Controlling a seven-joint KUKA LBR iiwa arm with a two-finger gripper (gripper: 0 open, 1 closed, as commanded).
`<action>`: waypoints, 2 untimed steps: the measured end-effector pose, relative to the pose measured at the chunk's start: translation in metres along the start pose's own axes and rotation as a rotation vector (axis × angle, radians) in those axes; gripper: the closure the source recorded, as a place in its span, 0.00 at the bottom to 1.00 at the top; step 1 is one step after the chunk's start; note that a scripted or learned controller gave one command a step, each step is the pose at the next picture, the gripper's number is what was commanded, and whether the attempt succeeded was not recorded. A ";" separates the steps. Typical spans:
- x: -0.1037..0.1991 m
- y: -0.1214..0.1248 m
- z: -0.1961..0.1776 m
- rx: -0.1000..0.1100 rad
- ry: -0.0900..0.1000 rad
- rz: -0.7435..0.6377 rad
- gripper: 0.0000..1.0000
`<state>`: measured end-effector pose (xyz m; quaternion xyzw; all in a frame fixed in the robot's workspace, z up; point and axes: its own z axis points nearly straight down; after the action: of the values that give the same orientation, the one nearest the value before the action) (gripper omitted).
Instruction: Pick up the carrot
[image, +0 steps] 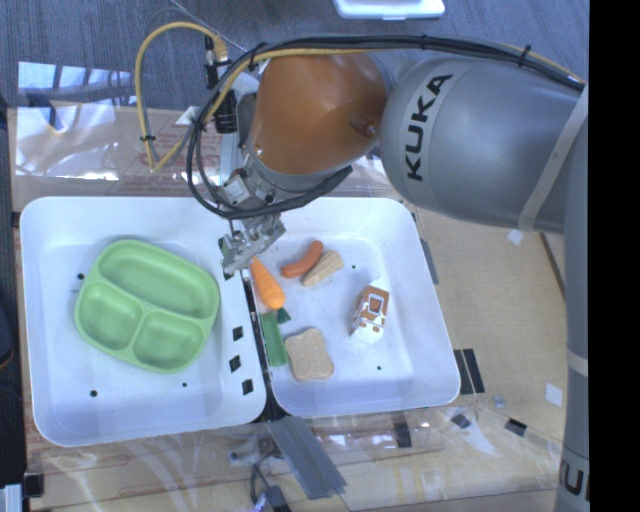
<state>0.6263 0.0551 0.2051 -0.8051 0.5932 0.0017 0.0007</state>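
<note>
The grey arm (480, 130) with its orange band (315, 105) reaches in from the right and bends down over the seam between the two white bins, and its hand (243, 250) hangs low at the upper left corner of the right bin (425, 340), right by the bin's left wall. Whether the hand is released or clenched cannot be told from this angle, since the metal tip is small and partly lost against the white plastic; nothing is seen gripped in it. The carrot (267, 285) lies on the floor of the right bin just below and slightly right of the hand, its orange body slanting down toward the right and its green top (273, 338) stretching on along the bin's left wall; the thick end of the carrot is very near the hand, and contact cannot be judged. Just to the right of the carrot lie a small sausage (301, 261) and a pale cracker (323, 268), touching each other. A slice of bread (309, 355) rests near the green top, lower in the bin, and a small milk carton (369, 314) lies further right. In the left bin (50, 380) sits a green divided plate (147, 305) with three compartments. Yellow and black cables (165, 90) loop above the wrist, over the tabletop (490, 290)
</note>
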 end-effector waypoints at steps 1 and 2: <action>-0.040 -0.044 -0.035 0.005 0.002 -0.046 1.00; -0.067 -0.052 -0.064 0.002 0.001 -0.439 1.00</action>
<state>0.6564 0.1342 0.2691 -0.9148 0.4038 0.0006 0.0016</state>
